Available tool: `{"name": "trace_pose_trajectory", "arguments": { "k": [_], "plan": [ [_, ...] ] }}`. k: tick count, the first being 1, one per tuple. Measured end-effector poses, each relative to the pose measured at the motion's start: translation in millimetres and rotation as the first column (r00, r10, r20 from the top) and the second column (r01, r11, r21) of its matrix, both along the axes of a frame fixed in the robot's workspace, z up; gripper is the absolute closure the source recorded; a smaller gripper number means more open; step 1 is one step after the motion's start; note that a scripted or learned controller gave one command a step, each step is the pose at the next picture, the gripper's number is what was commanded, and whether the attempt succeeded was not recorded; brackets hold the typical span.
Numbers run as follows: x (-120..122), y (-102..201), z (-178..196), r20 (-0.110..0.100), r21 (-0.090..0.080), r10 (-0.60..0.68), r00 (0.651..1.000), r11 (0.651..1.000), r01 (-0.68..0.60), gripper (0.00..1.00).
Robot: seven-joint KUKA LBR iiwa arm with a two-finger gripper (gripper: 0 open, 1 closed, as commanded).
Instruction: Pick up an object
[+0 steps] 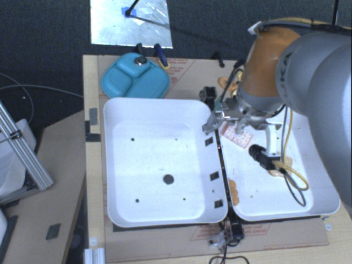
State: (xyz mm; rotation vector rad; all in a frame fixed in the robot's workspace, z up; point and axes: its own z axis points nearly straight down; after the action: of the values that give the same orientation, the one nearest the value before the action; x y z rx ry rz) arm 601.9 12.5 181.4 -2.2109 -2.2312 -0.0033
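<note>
One gripper (230, 126) hangs low over the right bin (264, 202). I cannot tell if it is open or shut, because the big grey and orange arm (275, 54) blocks most of it. I see nothing held in it.

Just under the gripper, and a bit nearer to us, lies a flat red and white packet (239, 140). It rests on the floor of the bin. It looks thin, like a small card or a paper wrapper, with a busy red pattern on white. The gripper hides part of it, so I cannot see its whole shape. I think this is the thing the gripper is going for.

So the step looks like the reach down, just before the grab. The lift is not yet done. Next, I think the gripper needs to go down onto the packet, pinch it, and then go up. A thin flat thing is hard to pinch, so it may need to catch an edge.

Further from the gripper, toward us, a small tan lump (233, 191) lies by the wall where the two bins meet. It could be picked too. On the view's left of the gripper is the left bin (154, 142), with a small dark round spot (168, 179) on its floor. I cannot tell if that is a thing or a mark. Beyond the gripper, up and to the view's left, a blue-green tray (136, 77) sits on the bench outside the bins.
</note>
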Motion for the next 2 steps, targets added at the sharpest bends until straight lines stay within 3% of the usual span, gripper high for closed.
{"name": "trace_pose_trajectory", "arguments": {
  "k": [1, 2],
  "plan": [
    [0, -4, 14, 0.005, -0.002, -0.003, 1.000, 1.000, 0.003, 1.00],
    [-74, 67, 2, -0.007, 0.001, 0.001, 1.000, 1.000, -0.001, 1.00]
  ]
}}
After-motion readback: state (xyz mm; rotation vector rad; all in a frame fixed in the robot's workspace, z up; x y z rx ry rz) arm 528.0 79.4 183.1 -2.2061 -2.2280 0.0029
